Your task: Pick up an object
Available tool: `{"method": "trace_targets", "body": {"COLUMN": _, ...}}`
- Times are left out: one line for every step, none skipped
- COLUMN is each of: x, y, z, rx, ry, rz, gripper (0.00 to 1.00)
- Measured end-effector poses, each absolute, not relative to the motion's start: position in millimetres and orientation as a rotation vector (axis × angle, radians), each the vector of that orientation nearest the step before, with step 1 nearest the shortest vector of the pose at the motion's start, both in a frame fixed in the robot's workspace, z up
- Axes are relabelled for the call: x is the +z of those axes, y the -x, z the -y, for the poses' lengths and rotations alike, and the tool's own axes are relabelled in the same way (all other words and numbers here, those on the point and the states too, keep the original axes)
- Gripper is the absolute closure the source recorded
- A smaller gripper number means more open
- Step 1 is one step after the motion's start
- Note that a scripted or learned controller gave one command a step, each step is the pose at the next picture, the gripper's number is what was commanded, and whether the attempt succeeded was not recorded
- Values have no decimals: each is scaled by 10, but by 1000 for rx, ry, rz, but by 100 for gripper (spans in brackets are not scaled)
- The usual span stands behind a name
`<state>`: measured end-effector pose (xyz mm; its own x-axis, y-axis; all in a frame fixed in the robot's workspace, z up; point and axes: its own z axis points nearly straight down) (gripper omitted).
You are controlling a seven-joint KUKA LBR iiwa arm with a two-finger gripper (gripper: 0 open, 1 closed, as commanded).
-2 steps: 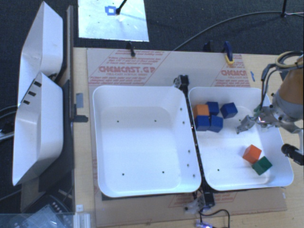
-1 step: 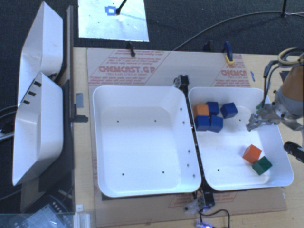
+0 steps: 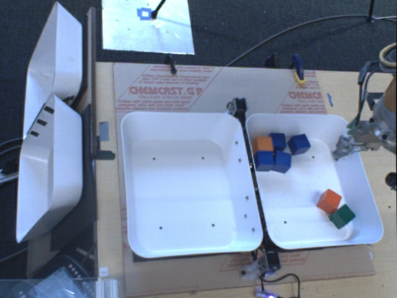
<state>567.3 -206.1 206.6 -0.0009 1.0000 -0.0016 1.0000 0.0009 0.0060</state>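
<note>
Right bin (image 3: 366, 194): orange block (image 3: 263, 143) and three blue blocks (image 3: 280, 161) clustered at far left corner; another orange block (image 3: 329, 200) touching a green block (image 3: 342, 216) near front right. Gripper (image 3: 343, 146) over the bin's right rim, nothing between its fingers; their spacing cannot be told. Left bin (image 3: 133, 166) alongside.

Arm low at right, tool (image 3: 345, 146) seemingly empty

The grey arm with its orange band (image 3: 389, 101) runs off the right edge, so most of it is cut away. Its small metal gripper (image 3: 343, 146) is too small to read clearly. The orange cube (image 3: 263, 144) sits partly hidden behind the blue cubes (image 3: 273, 160).
</note>
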Motion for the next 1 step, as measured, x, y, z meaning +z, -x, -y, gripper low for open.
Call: {"method": "trace_targets", "body": {"x": 2519, "y": -5682, "z": 2063, "rx": 4, "ry": -2218, "rz": -2219, "gripper": 100}}
